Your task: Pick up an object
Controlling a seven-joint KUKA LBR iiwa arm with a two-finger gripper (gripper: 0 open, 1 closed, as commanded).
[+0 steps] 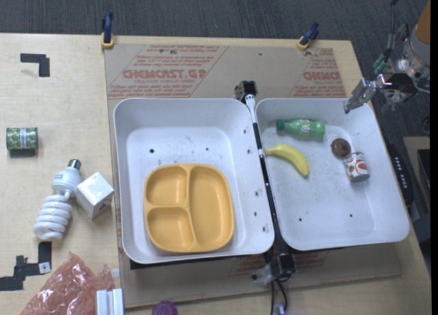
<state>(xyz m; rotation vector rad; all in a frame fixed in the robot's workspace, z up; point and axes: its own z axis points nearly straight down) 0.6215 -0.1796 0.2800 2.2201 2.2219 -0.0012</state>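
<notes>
The right bin [383,170] holds a green bottle [301,127] lying on its side at the back. A yellow banana [289,158] lies just in front of the bottle. Further right sit a small brown round object [340,146] and an orange-and-white can [356,168]. My gripper [357,98] hangs over the bin's back right rim, above and to the right of the brown object, and holds nothing that I can see.
A yellow divided plate [189,207] sits in the left bin [130,142]. On the bench to the left lie a green can [22,139], a spiral light bulb [56,204], a white cube [94,194] and a pink bag [68,286].
</notes>
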